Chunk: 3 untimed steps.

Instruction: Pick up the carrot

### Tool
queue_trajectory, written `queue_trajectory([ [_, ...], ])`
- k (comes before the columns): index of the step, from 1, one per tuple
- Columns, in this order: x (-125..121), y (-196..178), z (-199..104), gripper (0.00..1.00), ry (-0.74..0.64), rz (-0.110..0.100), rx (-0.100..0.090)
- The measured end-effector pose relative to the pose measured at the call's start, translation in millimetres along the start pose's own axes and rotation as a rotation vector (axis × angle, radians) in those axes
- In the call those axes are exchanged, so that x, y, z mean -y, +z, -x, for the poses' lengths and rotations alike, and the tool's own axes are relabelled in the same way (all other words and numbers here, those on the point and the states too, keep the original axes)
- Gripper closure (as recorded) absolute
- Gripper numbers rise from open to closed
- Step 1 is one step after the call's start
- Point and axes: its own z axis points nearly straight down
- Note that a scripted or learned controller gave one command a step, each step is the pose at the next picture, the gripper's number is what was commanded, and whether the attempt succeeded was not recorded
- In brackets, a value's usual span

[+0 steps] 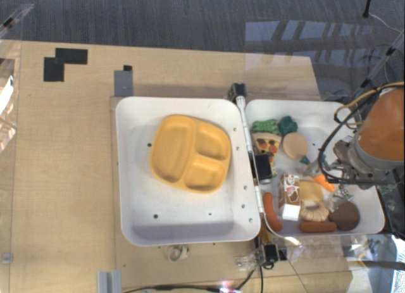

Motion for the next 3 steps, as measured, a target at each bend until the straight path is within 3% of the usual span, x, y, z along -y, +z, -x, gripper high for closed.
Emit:
queue_trajectory([
  [1,2,-13,5,1.0,-0.004,-0.01,0.014],
  [2,14,10,82,1.0,0.078,0.011,-0.009],
  [3,14,11,80,0.0,0.08,0.013,-0.013],
])
